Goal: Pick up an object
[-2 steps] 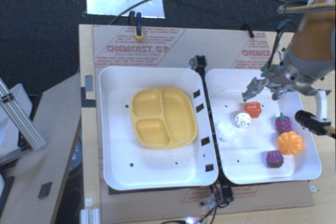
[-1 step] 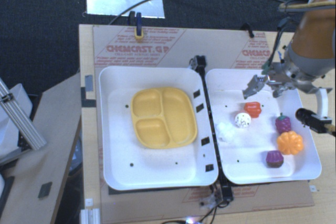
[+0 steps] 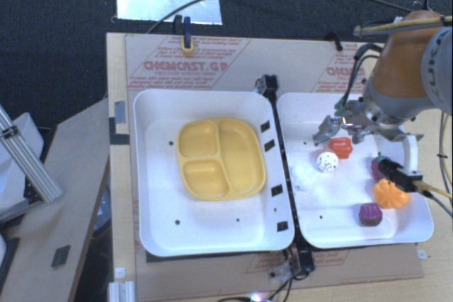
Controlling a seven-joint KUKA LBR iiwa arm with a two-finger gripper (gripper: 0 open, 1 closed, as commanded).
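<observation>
My gripper hangs over the right bin, near its back middle, with its fingers spread open. A small red-orange object lies right under and between the fingertips, not lifted. Just left of it, and slightly nearer the front, sits a white speckled ball. An orange object and a purple object rest near the bin's front right. A magenta object is partly hidden by the robot's hardware.
In the left bin a yellow divided plate lies at the middle. A black clamped ridge separates the two bins. The arm's orange band looms over the right bin's back right.
</observation>
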